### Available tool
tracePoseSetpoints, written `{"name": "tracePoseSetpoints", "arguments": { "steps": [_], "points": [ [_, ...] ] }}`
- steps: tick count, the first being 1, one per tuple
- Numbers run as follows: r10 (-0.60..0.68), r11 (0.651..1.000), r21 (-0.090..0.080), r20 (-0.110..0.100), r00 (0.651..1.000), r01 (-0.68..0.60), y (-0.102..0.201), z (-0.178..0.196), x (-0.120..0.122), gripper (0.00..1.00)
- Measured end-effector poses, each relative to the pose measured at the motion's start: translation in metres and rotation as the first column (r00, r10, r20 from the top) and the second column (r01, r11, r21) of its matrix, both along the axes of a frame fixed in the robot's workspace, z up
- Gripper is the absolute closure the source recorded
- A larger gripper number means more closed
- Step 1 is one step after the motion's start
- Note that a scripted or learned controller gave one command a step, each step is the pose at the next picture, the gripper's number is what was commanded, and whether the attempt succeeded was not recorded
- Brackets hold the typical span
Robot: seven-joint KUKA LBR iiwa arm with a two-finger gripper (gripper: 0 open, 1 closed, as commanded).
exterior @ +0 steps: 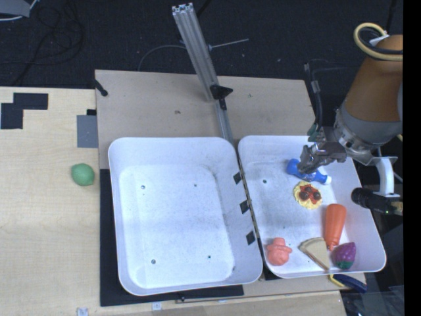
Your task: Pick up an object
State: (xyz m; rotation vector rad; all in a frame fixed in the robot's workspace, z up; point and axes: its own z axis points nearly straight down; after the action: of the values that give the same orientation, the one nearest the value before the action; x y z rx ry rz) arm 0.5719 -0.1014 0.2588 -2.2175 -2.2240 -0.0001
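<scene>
My gripper (310,165) hangs low over the back of the right bin (270,151), right above a small blue toy (306,172) that lies on the bin floor. Its fingertips sit around the toy's upper part, touching or nearly touching it. Just in front of the toy lies a yellow piece with red topping (308,195). Further forward are an orange carrot (333,224), a purple and green piece (345,255), a tan wedge (316,250) and a pink figure (278,251).
The left bin (131,151) sits beside the right one, joined by black clips (245,206). A green ball (83,174) rests on the bench far left. A metal rail (200,51) slants up behind the bins.
</scene>
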Motion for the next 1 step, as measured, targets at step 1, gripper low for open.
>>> {"name": "tracePoseSetpoints", "arguments": {
  "steps": [1],
  "points": [
    [0.0, 1.0, 0.0, 0.0, 1.0, 0.0, 0.0444, 0.0017, 0.0075, 1.0]
  ]
}}
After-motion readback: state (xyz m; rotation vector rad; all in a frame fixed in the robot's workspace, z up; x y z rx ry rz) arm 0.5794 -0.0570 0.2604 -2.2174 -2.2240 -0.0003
